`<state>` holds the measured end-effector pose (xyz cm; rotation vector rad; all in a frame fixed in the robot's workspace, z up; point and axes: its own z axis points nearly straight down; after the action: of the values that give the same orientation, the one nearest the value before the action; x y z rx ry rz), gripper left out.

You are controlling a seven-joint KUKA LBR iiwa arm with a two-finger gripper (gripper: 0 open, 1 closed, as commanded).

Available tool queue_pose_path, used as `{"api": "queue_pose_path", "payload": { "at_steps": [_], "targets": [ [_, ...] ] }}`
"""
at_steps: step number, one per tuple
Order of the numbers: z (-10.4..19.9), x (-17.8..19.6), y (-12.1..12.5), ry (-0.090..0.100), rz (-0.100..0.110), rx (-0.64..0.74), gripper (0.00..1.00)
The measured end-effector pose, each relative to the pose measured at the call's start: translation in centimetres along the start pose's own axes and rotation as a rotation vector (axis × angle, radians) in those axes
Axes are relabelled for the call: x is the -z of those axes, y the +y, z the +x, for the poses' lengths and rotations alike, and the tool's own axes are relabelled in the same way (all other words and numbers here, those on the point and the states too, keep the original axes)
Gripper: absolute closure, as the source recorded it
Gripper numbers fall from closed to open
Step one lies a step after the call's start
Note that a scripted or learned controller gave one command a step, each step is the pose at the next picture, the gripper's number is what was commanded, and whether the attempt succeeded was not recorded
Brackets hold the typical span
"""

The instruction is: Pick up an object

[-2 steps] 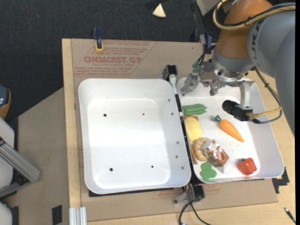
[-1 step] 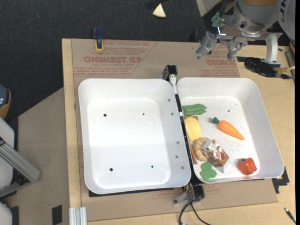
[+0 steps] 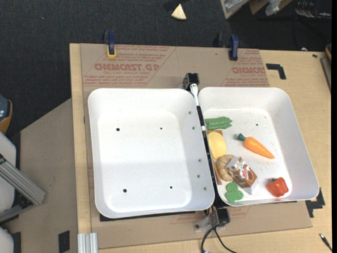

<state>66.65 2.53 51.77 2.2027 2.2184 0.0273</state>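
Two white bins sit side by side on the brown board. The left bin [image 3: 142,152] has bare floor; the right bin [image 3: 287,109] carries all the candidates.

Your targets, right bin: a green leafy piece [image 3: 218,123] near the dividing wall, a pale yellow piece [image 3: 216,144] just below it, an orange carrot [image 3: 256,146] lying alone mid-floor, a red pepper [image 3: 278,186] near the front right corner, and a packed cluster at the front: a round tan piece [image 3: 224,167], a small printed packet [image 3: 243,173], and a second green piece [image 3: 234,193].

Jaw state: you cannot tell from this view.

How to do this step well, as judgement:
- Go for the carrot. It lies well apart from everything, with open floor on both long sides.
- Set the fingers across its narrow width, near the thick end, not along its length.
- The pepper is your second choice; watch the bin wall beside it.
- Avoid the front cluster. Pieces touch or overlap there, and a closing finger would likely land on a neighbour.
- The yellow and green pieces lie close to the divider; one finger may strike the rim.
- Descend straight, close, then lift and check something sits between the fingers.
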Motion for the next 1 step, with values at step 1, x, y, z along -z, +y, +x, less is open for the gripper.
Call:
{"api": "queue_pose_path", "payload": {
  "at_steps": [1],
  "targets": [
    [7.33,-10.22,-0.27,0.0,0.032,0.0,0.0]
  ]
}}
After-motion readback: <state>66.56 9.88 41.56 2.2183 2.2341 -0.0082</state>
